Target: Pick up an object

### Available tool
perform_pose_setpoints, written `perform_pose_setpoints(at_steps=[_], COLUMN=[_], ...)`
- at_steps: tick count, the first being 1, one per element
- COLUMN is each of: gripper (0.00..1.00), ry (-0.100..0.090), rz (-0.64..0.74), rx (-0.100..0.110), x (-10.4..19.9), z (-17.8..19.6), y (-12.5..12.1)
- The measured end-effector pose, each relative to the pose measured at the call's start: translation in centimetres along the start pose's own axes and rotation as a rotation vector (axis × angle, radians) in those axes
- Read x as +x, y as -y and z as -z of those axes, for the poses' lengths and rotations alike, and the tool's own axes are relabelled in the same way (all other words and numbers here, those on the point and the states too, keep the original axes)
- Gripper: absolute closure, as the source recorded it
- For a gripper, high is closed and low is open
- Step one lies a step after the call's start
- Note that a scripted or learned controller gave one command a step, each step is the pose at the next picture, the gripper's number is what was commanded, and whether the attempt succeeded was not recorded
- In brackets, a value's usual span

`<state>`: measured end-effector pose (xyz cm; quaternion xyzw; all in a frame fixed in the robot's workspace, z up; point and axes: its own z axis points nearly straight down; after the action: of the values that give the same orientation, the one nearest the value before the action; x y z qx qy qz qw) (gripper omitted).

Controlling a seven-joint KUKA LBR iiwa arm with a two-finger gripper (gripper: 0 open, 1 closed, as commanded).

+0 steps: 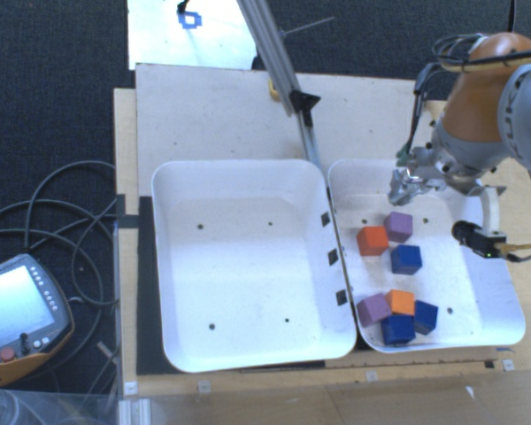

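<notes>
Seven blocks sit in the right bin (504, 312): nearest, a touching cluster of two blue blocks (397, 328), one orange block (402, 303) and one purple block (373, 309); farther back, one blue (406, 258), one orange (372, 240), one purple (399, 227). Above that far purple block hover the fingers (405, 184), gripping nothing visible; whether they are spread or closed I cannot tell.

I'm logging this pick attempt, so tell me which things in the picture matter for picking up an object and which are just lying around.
For the job:
gripper
right bin
orange-red block
purple block
blue block
cluster of blocks by the bin's near edge

Lying about:
left bin
handheld controller
black cables
slanted metal pole
</notes>
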<state>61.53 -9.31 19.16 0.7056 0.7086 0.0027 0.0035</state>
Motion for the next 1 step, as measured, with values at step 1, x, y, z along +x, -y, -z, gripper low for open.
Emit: perform_pose_setpoints(at_steps=[1], gripper=[1.00], ry=[0.000], rz=[0.001], rx=[-0.001], x=[0.28], z=[6.50], y=[-0.19])
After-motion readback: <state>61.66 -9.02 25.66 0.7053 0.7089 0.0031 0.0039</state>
